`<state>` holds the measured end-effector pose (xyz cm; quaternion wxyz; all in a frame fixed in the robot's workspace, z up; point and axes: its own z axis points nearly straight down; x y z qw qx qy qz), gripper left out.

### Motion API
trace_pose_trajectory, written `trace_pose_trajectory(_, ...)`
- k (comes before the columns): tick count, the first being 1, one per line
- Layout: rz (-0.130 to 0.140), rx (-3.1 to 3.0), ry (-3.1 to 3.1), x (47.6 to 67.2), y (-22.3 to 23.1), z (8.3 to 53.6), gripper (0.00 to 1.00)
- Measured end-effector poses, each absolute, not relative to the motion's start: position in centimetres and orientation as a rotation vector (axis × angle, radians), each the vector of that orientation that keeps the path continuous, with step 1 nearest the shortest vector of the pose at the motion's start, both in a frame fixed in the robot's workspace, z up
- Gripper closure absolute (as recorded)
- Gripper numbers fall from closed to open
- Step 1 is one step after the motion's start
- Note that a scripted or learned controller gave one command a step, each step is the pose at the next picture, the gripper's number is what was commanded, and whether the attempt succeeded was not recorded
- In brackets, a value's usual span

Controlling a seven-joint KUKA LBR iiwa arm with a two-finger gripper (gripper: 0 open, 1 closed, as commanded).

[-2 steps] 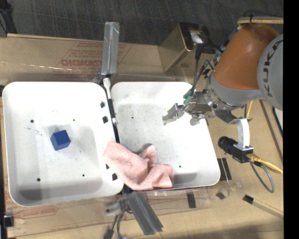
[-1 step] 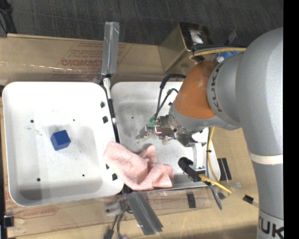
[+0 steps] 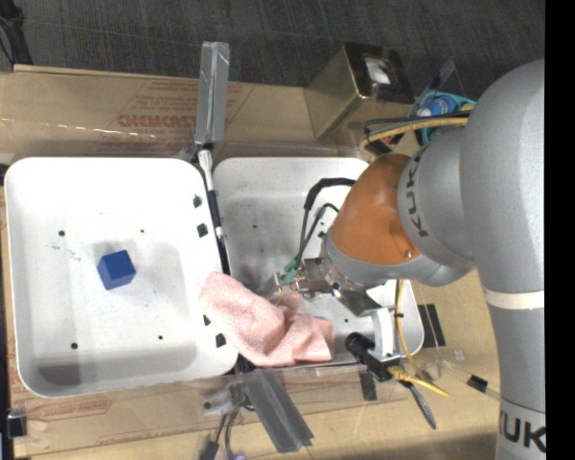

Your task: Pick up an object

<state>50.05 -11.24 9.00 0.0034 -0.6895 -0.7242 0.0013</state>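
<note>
Two white bins [image 3: 38,257], blue cube [image 3: 116,268] mid-left with room around, pink cloth [image 3: 264,326] over divider edge.

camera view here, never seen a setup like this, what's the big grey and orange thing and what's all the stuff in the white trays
The big grey and orange shape is a robot arm, reaching in from the right. The one camera is fixed above the bench, looking down at a slant. On the bench sit two shallow white bins side by side. The left bin holds a small blue cube. The right bin holds a crumpled pink cloth, which drapes over the wall between the bins. The arm's pincer hangs low by the cloth's upper edge, but its tips are too hidden to tell whether it holds anything.
</note>
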Motion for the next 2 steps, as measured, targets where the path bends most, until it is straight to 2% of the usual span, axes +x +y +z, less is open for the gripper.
trace_pose_trajectory(1,0.008,-2.152,-2.275,50.1,-11.2,9.8,1.0)
trace_pose_trajectory(2,0.003,-1.994,-2.424,52.6,-7.8,26.3,1.0)
